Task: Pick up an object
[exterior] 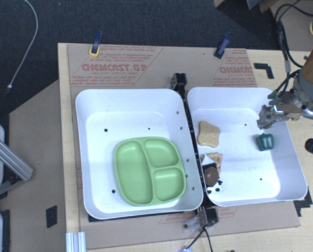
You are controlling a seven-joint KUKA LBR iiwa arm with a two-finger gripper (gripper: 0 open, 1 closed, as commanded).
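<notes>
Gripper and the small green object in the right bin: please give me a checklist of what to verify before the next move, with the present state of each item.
1. Gripper is over the right bin: ok.
2. Green object is between the fingers: not ok; it lies on the bin floor, just below the gripper in the picture.
3. Green object has free space around it: ok; the tan piece lies apart, near the left wall.
4. Fingers are open enough: cannot tell.
5. Green tray is out of the way: ok; it sits in the left bin.
</notes>
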